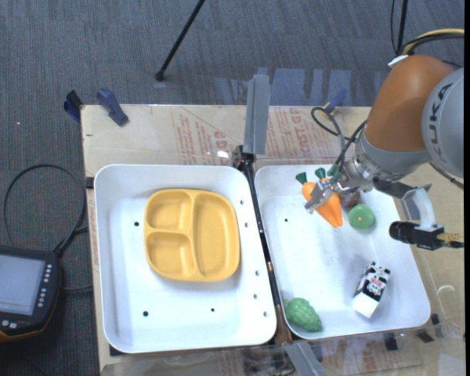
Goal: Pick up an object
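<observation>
Your gripper (323, 197) sits at the right bin's (392, 308) far edge, directly over the orange plastic carrot (330, 210), whose long axis slants down-right. You cannot tell whether it grips the carrot.

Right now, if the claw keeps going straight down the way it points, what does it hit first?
Most likely the orange carrot toy right beneath the claw, near the right bin's back edge. Depth is unclear, so it may already touch.

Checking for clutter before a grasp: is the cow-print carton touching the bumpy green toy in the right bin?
Apart. The camera view shows bare white bin floor between the cow-print carton and the bumpy green toy.
</observation>
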